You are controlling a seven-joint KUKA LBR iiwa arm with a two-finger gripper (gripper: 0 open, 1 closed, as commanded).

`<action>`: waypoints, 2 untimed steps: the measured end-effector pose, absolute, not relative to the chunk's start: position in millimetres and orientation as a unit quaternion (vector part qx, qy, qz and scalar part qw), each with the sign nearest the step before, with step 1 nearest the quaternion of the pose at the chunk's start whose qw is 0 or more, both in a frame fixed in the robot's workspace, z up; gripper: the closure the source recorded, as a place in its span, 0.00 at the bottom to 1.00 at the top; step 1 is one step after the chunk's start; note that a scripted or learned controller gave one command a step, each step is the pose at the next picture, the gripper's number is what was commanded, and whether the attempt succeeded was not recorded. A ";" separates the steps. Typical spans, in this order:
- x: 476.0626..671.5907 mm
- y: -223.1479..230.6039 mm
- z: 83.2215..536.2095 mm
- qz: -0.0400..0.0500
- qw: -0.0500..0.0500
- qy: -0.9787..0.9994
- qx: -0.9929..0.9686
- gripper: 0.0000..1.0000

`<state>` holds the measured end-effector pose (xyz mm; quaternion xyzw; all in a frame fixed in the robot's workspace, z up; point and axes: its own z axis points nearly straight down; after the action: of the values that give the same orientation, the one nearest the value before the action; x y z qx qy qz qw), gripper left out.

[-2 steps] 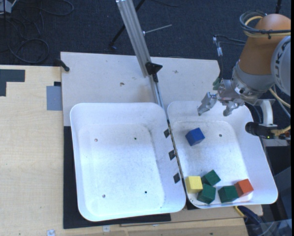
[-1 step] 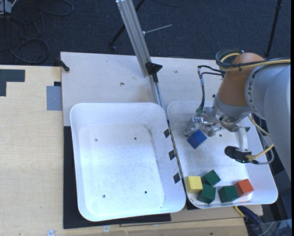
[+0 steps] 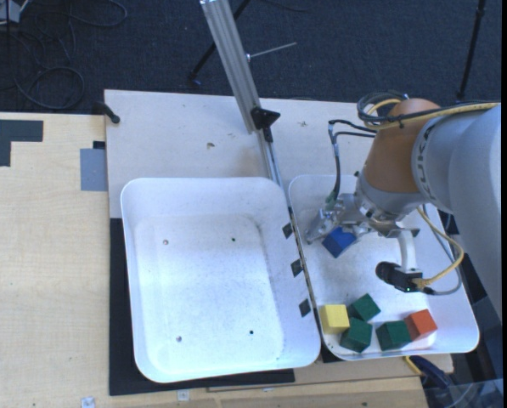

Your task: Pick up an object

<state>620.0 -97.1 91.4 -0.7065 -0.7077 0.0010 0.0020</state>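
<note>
My gripper (image 3: 340, 232) hangs over the upper left part of the right bin (image 3: 457, 334), below the orange band of the arm. A blue block (image 3: 339, 243) sits tilted between its fingers, and the gripper is shut on it. Along the bin's front edge lie a yellow block (image 3: 335, 316), three green blocks (image 3: 365, 306) (image 3: 356, 336) (image 3: 392, 335) and an orange-red block (image 3: 421, 322).
The left bin (image 3: 143, 228) stands beside the right one, with a row of black clips (image 3: 297, 267) along the shared edge. A slanted metal rail (image 3: 236, 66) rises behind the bins. A black cable plug (image 3: 397, 274) hangs from the arm over the right bin.
</note>
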 end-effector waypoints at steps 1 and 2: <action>610.4 -98.7 91.2 0.001 0.001 -0.707 -0.708 0.00; 530.0 -118.8 169.1 0.001 0.000 -0.706 -0.708 0.00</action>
<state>530.0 -118.8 169.1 -0.7083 -0.7059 0.0005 0.0002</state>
